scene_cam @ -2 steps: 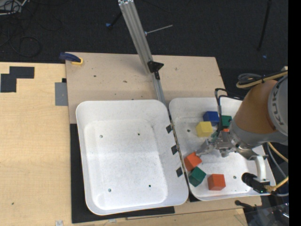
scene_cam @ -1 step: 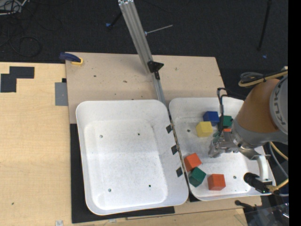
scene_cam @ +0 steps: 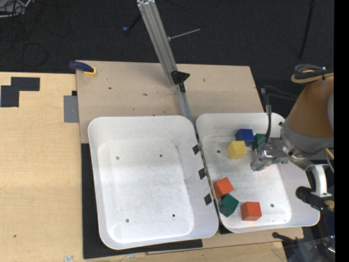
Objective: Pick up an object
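Gripper [scene_cam: 262, 160] low in right bin [scene_cam: 272, 214], right of centre; jaw state cannot be told. Yellow cube [scene_cam: 236, 149] just left of it, blue cube [scene_cam: 245, 136] up-left, green block [scene_cam: 260, 141] touching above.

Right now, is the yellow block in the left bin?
No, the yellow block lies in the right bin, beside the blue block.

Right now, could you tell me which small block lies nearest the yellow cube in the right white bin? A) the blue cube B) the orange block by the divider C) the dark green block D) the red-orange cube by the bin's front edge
A: the blue cube sits just behind and right of the yellow cube, almost touching it; the other blocks lie well toward the front of the right white bin.
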`<control>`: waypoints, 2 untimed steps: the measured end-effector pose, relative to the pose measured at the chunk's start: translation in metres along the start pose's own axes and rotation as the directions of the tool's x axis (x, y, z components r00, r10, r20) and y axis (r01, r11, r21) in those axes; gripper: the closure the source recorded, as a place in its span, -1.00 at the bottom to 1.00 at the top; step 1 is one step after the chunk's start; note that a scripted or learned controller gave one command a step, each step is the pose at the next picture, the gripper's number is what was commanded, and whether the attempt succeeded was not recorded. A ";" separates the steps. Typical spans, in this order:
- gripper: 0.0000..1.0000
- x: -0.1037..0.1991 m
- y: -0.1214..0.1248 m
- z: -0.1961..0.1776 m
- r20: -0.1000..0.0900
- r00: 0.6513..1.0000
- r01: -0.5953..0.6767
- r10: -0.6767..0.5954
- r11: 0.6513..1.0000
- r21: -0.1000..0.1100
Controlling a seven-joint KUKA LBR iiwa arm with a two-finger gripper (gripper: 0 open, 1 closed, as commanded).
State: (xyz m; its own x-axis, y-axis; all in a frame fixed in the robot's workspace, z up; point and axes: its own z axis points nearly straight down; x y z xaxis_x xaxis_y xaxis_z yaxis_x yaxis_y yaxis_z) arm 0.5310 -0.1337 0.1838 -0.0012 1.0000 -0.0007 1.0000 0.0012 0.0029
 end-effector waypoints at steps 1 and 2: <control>1.00 -0.005 0.010 -0.055 0.000 1.000 -0.001 0.001 1.000 0.000; 1.00 -0.006 0.011 -0.103 0.000 1.000 0.000 0.000 1.000 0.000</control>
State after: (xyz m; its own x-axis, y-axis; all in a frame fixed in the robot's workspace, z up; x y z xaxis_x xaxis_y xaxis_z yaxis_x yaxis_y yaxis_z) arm 0.5419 -0.1398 0.2866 -0.0014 1.0000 -0.0008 1.0000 0.0014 0.0029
